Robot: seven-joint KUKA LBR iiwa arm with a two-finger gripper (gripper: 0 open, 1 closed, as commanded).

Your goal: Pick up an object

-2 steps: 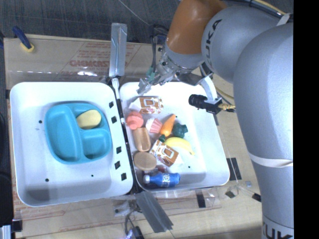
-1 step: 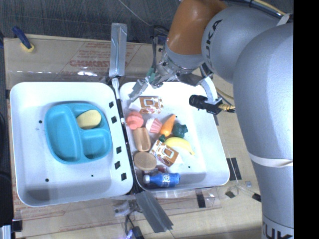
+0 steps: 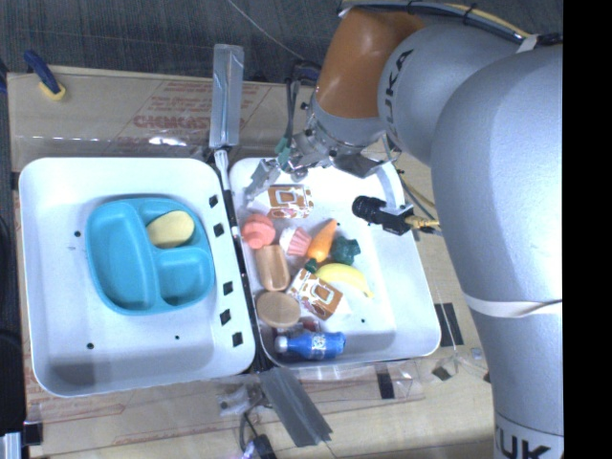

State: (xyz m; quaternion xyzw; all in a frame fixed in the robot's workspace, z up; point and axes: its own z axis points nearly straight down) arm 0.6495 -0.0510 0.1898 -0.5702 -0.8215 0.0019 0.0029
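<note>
My gripper (image 3: 279,170) hangs over the far end of the right bin (image 3: 413,304), just above a brown and white snack packet (image 3: 289,200). Its fingers stand apart with nothing between them. Below the packet lie a pink round toy (image 3: 256,229), a tan bread roll (image 3: 273,267), an orange carrot (image 3: 322,240), a dark green piece (image 3: 345,250) and a yellow banana (image 3: 345,277). Nearer the front are a second snack packet (image 3: 319,297), a round brown disc (image 3: 277,309) and a blue bottle (image 3: 312,344) lying on its side.
The left bin (image 3: 57,333) holds a blue divided tray (image 3: 129,256) with a yellow oval piece (image 3: 170,228) in its far right compartment. A raised divider (image 3: 233,256) separates the two bins. The big grey arm (image 3: 478,161) covers the right side.
</note>
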